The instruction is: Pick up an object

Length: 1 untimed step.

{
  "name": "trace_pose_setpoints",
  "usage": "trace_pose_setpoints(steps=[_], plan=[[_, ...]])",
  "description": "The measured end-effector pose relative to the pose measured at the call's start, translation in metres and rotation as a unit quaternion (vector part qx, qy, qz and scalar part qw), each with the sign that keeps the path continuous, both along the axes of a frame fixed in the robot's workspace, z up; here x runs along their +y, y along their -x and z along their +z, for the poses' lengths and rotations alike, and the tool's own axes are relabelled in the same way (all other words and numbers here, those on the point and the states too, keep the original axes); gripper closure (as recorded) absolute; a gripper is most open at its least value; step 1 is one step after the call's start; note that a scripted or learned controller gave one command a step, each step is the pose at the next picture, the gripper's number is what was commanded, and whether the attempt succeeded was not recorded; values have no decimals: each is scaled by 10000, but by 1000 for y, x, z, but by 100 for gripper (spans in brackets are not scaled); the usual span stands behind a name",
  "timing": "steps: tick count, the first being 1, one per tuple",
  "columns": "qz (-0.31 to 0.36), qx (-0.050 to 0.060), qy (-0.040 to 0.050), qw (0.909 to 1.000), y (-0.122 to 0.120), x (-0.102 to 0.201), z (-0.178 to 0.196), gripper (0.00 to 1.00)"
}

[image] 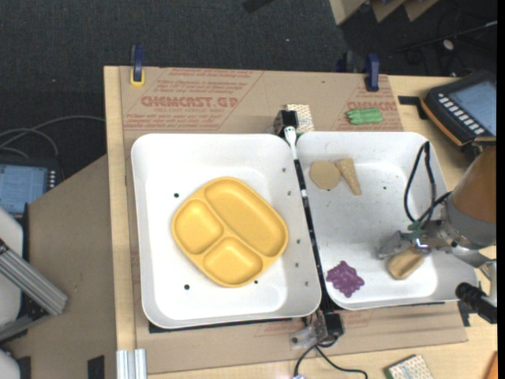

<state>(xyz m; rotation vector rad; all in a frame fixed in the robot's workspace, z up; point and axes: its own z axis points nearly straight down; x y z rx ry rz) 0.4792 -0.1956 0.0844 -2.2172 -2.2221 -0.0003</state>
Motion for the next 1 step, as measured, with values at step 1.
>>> trace_pose_setpoints(steps=[1], plan=[[-14, -30, 26, 10000, -1, -2, 11, 100]])
